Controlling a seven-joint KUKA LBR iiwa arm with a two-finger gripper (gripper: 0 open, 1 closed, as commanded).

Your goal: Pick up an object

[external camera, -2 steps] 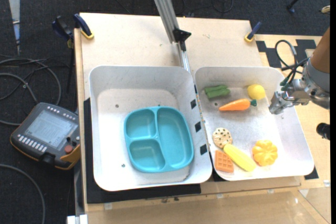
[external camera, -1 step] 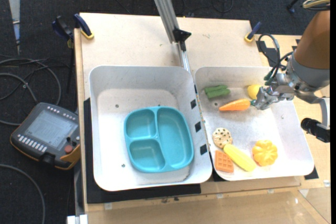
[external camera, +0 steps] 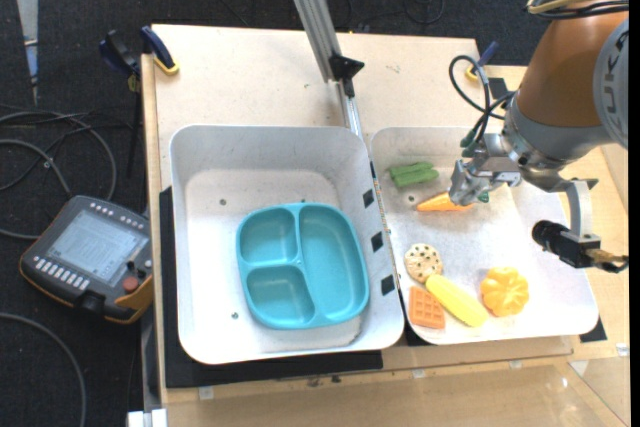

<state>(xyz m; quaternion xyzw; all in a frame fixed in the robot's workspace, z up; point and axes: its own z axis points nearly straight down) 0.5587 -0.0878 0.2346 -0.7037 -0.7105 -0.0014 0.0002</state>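
My gripper (external camera: 466, 192) is low in the right bin (external camera: 560, 245), at the right end of an orange carrot (external camera: 438, 205) that lies on the bin floor. Whether it touches the carrot I cannot tell. Just behind the carrot is a green vegetable piece (external camera: 413, 174). Toward the front of this bin are a chocolate-chip cookie (external camera: 423, 261), an orange waffle (external camera: 427, 308), a yellow corn-like piece (external camera: 455, 300) and a yellow-orange pepper (external camera: 504, 291).
The left bin (external camera: 200, 245) holds a teal divided plate (external camera: 300, 265). A metal pole (external camera: 312, 0) rises at a slant from between the bins. The arm's orange band (external camera: 570, 65) hangs over the right bin's far right side.
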